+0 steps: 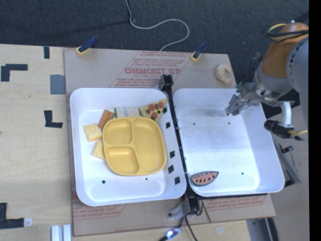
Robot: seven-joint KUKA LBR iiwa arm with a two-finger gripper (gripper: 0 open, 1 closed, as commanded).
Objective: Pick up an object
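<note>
Two shallow white bins are seen side by side on a cardboard sheet [150,67] laid over the wooden bench [30,134], viewed from above at a slant. The grey arm with its orange band [281,54] is extended in from the right, and the gripper [233,107] is held over the far right part of the right bin [220,134], near that bin's upper right corner. How far the jaws are parted cannot be told from this angle, and nothing is seen gripped between them. A watermelon slice toy [204,177] is found lying flat in the right bin near its front edge, well apart from the gripper. The left bin [83,185] is occupied by a yellow divided plate [134,145], three compartments showing, set close to the middle. Pale yellow cheese-like pieces [93,132] are tucked beside the plate's left rim, with an orange-brown cracker-like piece [105,118] just behind them. A pizza slice toy [154,108] and a small patterned piece [127,112] are lodged against the plate's far edge. A pale ring-shaped object [224,73] is left on the cardboard beyond the right bin. The sheet's far corners are pinned by two blue-and-yellow clamps [86,45], and a white cable [160,26] is trailed across the dark floor behind.
</note>
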